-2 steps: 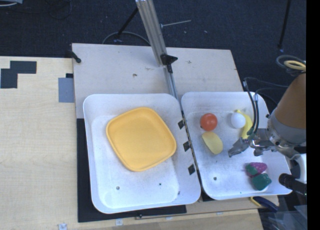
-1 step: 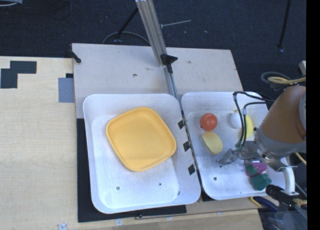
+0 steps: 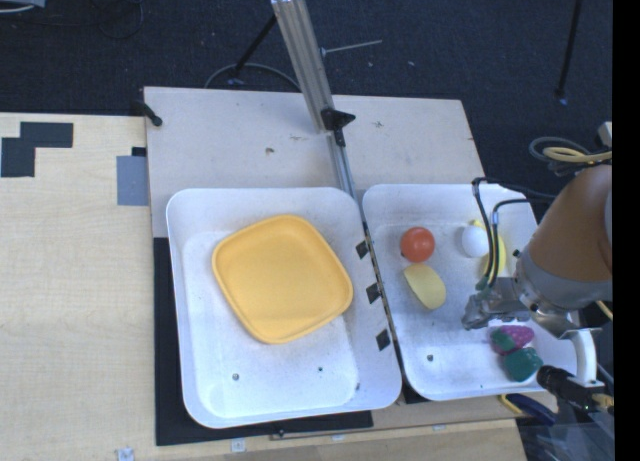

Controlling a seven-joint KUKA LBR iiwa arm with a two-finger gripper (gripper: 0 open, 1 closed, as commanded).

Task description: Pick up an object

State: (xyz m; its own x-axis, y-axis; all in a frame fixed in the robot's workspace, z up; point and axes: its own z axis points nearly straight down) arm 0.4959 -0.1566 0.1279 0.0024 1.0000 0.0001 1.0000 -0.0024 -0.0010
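The right bin (image 3: 440,374) holds a red ball (image 3: 418,243), a yellow oval piece (image 3: 426,286), a white ball (image 3: 472,240), a magenta object (image 3: 516,334) and a teal object (image 3: 521,362). My gripper (image 3: 482,310) hangs low over the right part of this bin, just right of the yellow piece and just left of the magenta object. I see nothing held in it. The orange band of the arm (image 3: 575,234) rises behind it at the right edge.
A yellow square plate (image 3: 281,277) lies in the left bin (image 3: 200,369). A metal bar (image 3: 308,44) slants up from the divider between the bins. Black and yellow cables (image 3: 487,229) loop over the right bin's far right corner.
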